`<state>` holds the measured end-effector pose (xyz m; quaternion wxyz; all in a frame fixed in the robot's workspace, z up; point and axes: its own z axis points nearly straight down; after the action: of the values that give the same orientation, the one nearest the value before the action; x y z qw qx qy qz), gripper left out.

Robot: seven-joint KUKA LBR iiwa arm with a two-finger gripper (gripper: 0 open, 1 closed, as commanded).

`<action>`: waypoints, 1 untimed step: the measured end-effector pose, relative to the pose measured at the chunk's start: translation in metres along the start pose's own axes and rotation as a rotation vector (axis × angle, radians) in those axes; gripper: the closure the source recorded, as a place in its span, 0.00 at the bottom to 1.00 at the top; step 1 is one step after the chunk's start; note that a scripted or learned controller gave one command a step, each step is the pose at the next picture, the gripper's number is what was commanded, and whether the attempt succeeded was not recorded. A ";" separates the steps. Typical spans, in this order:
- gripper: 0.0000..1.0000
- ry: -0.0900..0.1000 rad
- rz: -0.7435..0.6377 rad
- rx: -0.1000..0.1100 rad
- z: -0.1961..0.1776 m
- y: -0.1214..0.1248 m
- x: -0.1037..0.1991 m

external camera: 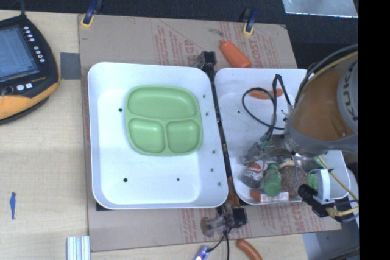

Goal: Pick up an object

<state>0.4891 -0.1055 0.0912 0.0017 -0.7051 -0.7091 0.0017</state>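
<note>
At the far left of the bench lies a teach pendant [21, 67] with an orange rim, well apart from the work. Next comes the left bin [103, 131], which holds a green divided plate [163, 119] lying flat near its middle. Just beyond the shared edge of the bins an orange carrot-shaped toy [234, 54] rests on the cardboard, outside both of them.

The right bin [234, 85] carries the clutter that matters. A thin orange piece [265, 94] lies near its far wall, under a loop of black cable. Towards the near edge sits a tight heap of small things [268, 178]: a green bottle-like shape, something red and white, a darker brown piece, all touching or overlapping.

The gripper [271, 149] hangs at the end of the grey arm [323, 112], which comes in from the right and covers much of that bin. Whether the claw is spread or closed, I cannot tell, nor whether it has hold of anything; the wrist hides the tips.

By my judgement the heap lies just below and slightly nearer the camera than the claw, so the coming move is a short drop, and the crowding makes a clean catch doubtful
</note>
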 end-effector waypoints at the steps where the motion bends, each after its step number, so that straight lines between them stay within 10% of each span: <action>1: 1.00 -0.002 -0.006 0.000 -0.010 0.001 -0.001</action>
<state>0.4898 -0.1065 0.1015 0.0010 -0.7030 -0.7111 0.0022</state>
